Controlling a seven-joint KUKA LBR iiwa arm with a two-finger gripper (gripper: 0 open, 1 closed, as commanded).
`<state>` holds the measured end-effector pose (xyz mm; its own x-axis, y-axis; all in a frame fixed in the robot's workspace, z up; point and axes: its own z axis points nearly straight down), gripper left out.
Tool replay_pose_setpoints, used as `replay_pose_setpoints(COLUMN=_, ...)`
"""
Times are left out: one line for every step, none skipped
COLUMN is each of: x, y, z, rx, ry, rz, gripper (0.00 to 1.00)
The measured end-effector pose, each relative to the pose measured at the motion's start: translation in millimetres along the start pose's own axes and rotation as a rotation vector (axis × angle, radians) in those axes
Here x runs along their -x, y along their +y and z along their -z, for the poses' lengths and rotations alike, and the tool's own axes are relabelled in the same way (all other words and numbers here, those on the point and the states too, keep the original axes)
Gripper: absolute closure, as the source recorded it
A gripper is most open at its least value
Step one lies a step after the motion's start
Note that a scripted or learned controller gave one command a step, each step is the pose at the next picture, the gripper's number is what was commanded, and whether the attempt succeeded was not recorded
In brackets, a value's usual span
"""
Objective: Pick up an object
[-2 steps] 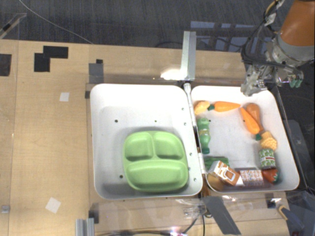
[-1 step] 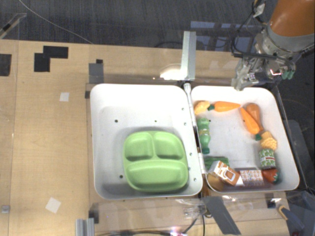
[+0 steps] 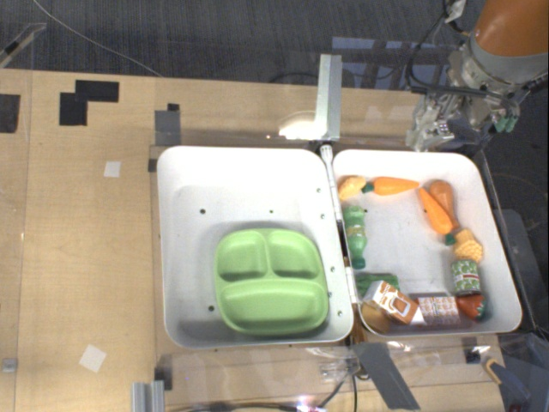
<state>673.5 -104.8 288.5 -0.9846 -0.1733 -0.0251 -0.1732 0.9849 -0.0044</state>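
Observation:
The right bin [image 3: 403,230] holds several toy foods. An orange carrot [image 3: 393,186] lies along its back wall, with a yellowish piece [image 3: 349,186] beside it. A second orange piece [image 3: 438,206] lies slanted at the back right. Down the right wall sit a yellow corn piece [image 3: 468,247] and a can [image 3: 465,275]. At the front lie a small carton [image 3: 393,303] and a flat packet [image 3: 437,309]. A green bottle [image 3: 354,232] lies along the left wall. My gripper [image 3: 437,131] hangs above the bin's back right edge, with nothing seen between its fingers.
The left bin [image 3: 189,196] carries a green divided plate [image 3: 270,280]. A metal post [image 3: 328,97] rises behind the divider between the bins. The tan bench [image 3: 77,256] spreads to the left. Cables trail near the arm at the top right.

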Motion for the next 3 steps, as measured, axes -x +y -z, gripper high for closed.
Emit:
replay_pose_setpoints(x=-1, y=12, z=-13, rx=0.004, ry=0.012, rz=0.159, gripper=1.00)
replay_pose_setpoints(x=-12, y=-44, z=-43, rx=0.005, ry=0.014, rz=0.401, gripper=1.00)
replay_pose_setpoints(x=-11, y=-43, z=-42, rx=0.006, ry=0.013, rz=0.402, gripper=0.00)
